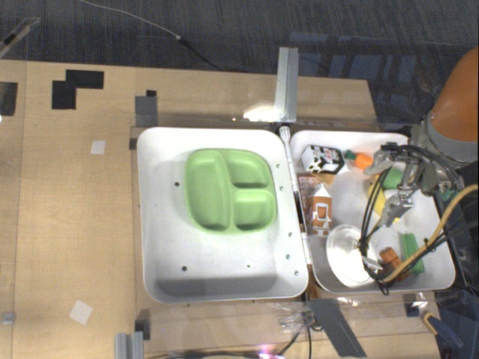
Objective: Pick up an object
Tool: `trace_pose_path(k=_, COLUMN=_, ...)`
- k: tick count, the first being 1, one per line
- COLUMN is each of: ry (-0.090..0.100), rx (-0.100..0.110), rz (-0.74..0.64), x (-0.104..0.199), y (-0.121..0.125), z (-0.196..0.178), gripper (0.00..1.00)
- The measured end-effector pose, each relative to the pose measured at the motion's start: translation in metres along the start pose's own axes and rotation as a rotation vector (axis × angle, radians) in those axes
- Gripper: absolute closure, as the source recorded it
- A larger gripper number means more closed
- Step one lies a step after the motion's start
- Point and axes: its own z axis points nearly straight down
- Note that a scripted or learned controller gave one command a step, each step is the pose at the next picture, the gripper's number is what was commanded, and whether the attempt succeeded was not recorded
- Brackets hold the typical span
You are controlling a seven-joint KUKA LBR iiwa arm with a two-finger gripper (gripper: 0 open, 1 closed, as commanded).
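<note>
My gripper (398, 200) hangs over the middle of the right bin (446, 275), with black cables looping beneath it. Just left of it a yellow object (378, 198) lies partly hidden by the cables. A green block (410, 247) and a small brown object (389, 257) lie nearer the bin's front right. A clear round bowl (346, 254) sits at the front left. Against the bin's left wall stands a brown and white carton (321, 209). A black and white patterned object (323, 158) and a small orange piece (362, 159) lie at the back.
The left bin (161, 223) holds a green divided plate (228, 189). A metal post (287, 84) rises behind the seam between the bins. The arm's orange band (458, 111) is at the right edge. Wooden bench surface (67, 223) surrounds the bins.
</note>
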Motion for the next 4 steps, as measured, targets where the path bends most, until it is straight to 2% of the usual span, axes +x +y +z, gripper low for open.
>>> trace_pose_path(k=1, ry=-0.007, rx=0.001, rz=-0.135, x=-0.044, y=-0.031, z=0.125, gripper=0.00)
trace_pose_path(k=2, ry=-0.034, rx=0.012, rz=-0.130, x=0.033, y=-0.009, z=0.131, gripper=0.00)
trace_pose_path(k=3, ry=-0.019, rx=0.009, rz=-0.233, x=-0.024, y=0.034, z=0.138, gripper=0.00)
trace_pose_path(k=4, ry=-0.033, rx=0.013, rz=-0.237, x=-0.029, y=0.034, z=0.123, gripper=1.00)
